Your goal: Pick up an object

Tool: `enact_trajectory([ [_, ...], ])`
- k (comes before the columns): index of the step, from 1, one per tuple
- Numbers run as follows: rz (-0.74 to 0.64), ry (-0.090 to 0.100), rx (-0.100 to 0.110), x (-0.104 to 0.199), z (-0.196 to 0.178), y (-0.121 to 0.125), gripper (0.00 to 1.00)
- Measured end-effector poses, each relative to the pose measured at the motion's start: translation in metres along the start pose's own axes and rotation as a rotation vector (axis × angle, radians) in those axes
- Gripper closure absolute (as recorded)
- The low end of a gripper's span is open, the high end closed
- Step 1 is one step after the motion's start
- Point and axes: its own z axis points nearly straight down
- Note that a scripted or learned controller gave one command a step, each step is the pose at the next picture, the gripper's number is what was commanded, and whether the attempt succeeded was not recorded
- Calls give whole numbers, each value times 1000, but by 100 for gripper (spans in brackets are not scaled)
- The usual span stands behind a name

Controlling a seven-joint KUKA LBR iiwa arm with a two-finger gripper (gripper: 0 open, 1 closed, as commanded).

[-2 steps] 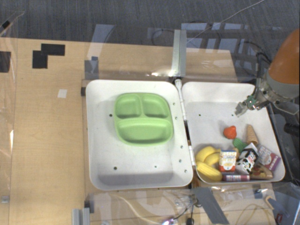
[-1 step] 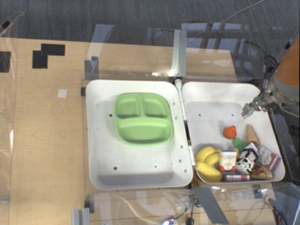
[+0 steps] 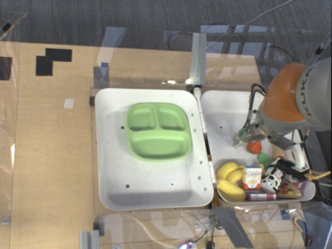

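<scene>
The arm's gripper (image 3: 248, 134) is down in the right bin (image 3: 223, 105), sitting just up-left of a small red-orange object (image 3: 254, 147) that might be a toy tomato or a strawberry, and it looks like it's touching it or nearly so. Honestly can't tell from this angle if the jaws are open or closed — the wrist blocks too much, and nothing is visibly sitting between them.

That red piece looks like the likely target. The rest of the clutter is packed along the bin's near edge: yellow bananas (image 3: 231, 180), a small juice carton (image 3: 252, 178), a cow-patterned toy (image 3: 272, 180), plus some darker bits on the right I can't make out. The left bin (image 3: 109, 139) holds a green divided plate (image 3: 157, 130).

What could go wrong, in my view: the gripper seems offset to one side of the red thing rather than centred over it, so closing may just nudge it away or pinch an edge and let it pop out. It's small and rounded, which makes slipping likely. There's also a green bit (image 3: 265, 158) right beside it — it could get snagged or shoved into the pile.
</scene>
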Motion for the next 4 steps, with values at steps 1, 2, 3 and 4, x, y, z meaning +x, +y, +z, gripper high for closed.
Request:
enact_trajectory([
  [1,-41,-5,3,-57,-1,-99,100],
  [2,470,1,10,-70,-52,-67,100],
  [3,470,1,10,-70,-52,-67,0],
  [4,439,0,7,-61,-179,-79,0],
])
